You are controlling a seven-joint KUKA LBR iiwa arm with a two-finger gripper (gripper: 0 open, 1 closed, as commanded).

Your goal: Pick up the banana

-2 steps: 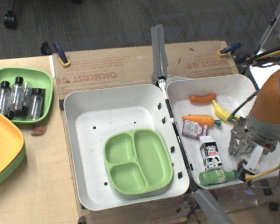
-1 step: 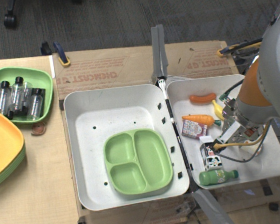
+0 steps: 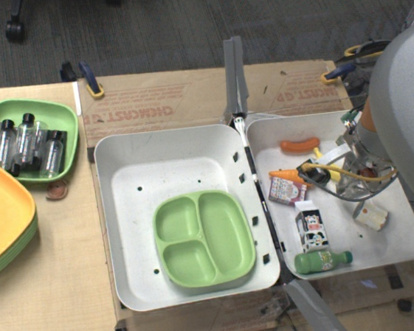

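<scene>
Counter point(image 3: 53, 312) is carrying two white bins side by side, with grey carpet showing behind. The arm is reaching in from the right, its hand point(image 3: 356, 174) hanging low over the right bin point(image 3: 403, 244), toward the bin's right half. Whether the hand is released or clenched I cannot tell, since wrist hardware is covering it.

Banana point(image 3: 332, 174): I am reading it as the yellow strip lying in the right bin just beside the hand, on the hand's view-left side and partly hidden under robot parts. It could be getting confused with cable, so this is a judgement. Its long axis is seeming to run roughly left-right across the view, slightly slanted. The coming move is looking like a short shift to view-left and a descent, closing across the narrow width.

The right bin is also holding:
- an orange sausage point(image 3: 299, 144) near the back
- a carrot point(image 3: 285, 176) and a pink packet point(image 3: 284, 189) just beside each other, crowding the yellow strip's left end
- a small carton point(image 3: 312, 229)
- a green bottle point(image 3: 322, 261) lying on its side by the front wall
- a pale block point(image 3: 371, 216)

The left bin point(image 3: 118, 164) is holding a green divided plate point(image 3: 204, 237) with three compartments. Further left on the counter, a green tray point(image 3: 64, 118) is holding vials point(image 3: 26, 144), next to stacked orange plates point(image 3: 1, 218).
</scene>
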